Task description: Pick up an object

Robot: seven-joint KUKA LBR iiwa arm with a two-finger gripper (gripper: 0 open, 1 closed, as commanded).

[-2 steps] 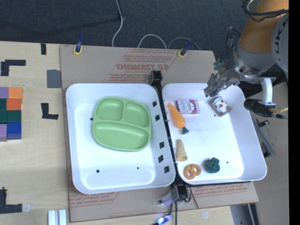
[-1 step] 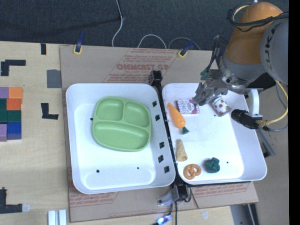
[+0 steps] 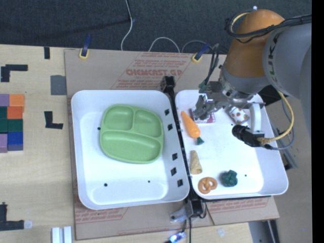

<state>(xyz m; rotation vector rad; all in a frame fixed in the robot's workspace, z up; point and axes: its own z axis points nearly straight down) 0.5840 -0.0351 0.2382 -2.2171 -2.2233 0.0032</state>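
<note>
I saw the fingers [image 3: 204,107] low in the right bin [image 3: 263,184], but I could not tell their spread. The toy carrot [image 3: 191,126] lay just beside and below them, untouched. I judged it light, stiff and smooth; I would grip across its thick orange middle, not its green tip.

Even, fairly bright overhead light, soft shadows under the green plate [image 3: 132,134] and inside the 2 white bins [image 3: 81,151], mild glare on the orange band [image 3: 251,44], overall slightly soft focus, dim dark background beyond the bench [image 3: 35,80]
</note>
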